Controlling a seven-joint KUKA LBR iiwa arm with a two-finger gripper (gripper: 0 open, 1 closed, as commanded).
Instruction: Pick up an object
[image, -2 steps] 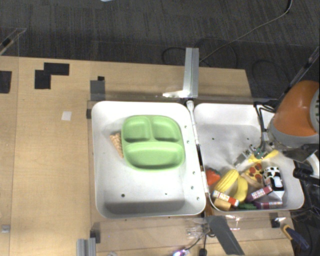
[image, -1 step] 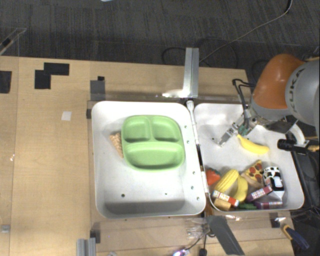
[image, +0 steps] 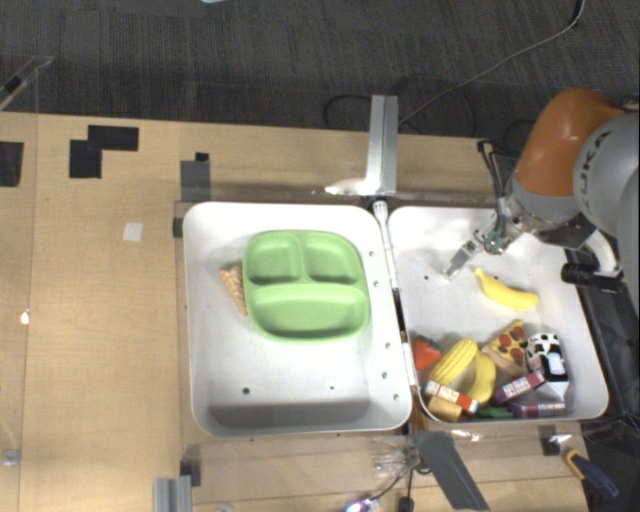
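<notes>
Wooden counter (image: 90, 330) carries two white bins, the left one (image: 205, 300) holding a green divided tray (image: 303, 283). My tool (image: 470, 252) hangs over the bare upper floor of the right bin (image: 430, 225), carrying nothing; whether it is released or clenched I cannot tell. A toy banana (image: 505, 291) lies just beside it, apart from the crowded toys near the front wall. I judge that lone banana my best target: centre over its middle, straddle it across its width, then descend.

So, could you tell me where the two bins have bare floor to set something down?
Left bin: bare floor in front of the green tray, toward the near wall. Right bin: bare at its far-left part, left of the banana. Its near end is crowded with piled toys.
</notes>
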